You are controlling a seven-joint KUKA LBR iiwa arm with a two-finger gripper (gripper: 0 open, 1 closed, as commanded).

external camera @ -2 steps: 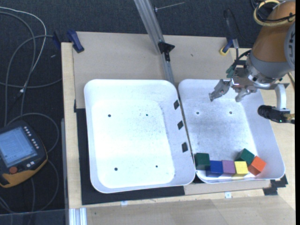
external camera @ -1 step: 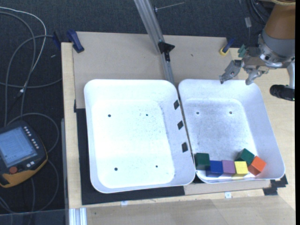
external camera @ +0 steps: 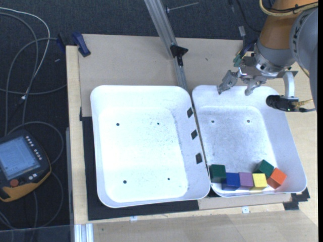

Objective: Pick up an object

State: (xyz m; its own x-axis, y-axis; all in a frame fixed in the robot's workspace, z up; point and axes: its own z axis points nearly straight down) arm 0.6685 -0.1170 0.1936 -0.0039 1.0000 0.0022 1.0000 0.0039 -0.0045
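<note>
End effector (external camera: 236, 88) hangs over the far rim of the right bin (external camera: 287, 130), at about 1 o'clock on the worktop (external camera: 126, 52). Its two fingers are spread apart with nothing between them: released, no grasp. Orange-banded arm (external camera: 282, 29) reaches in from 3 o'clock.

Candidate objects: six blocks in a row against the near wall of the right bin, around 5 o'clock. From 9 toward 3: dark green block (external camera: 218, 172), blue block (external camera: 232, 180), purple block (external camera: 246, 179), yellow block (external camera: 259, 180), second green block (external camera: 265, 167) just behind it, orange block (external camera: 277, 177). They sit touching or nearly so. Left bin (external camera: 101, 135) lies alongside at 9 o'clock.

Step in hand, as I judge it: approach, before any descent. End effector and blocks are well apart, at opposite ends of the bin.

Next move calls for travel toward 6 o'clock, then a drop onto one block. The row is tight and close to the wall; finger clearance looks poor. An end block seems the easier pick.
</note>
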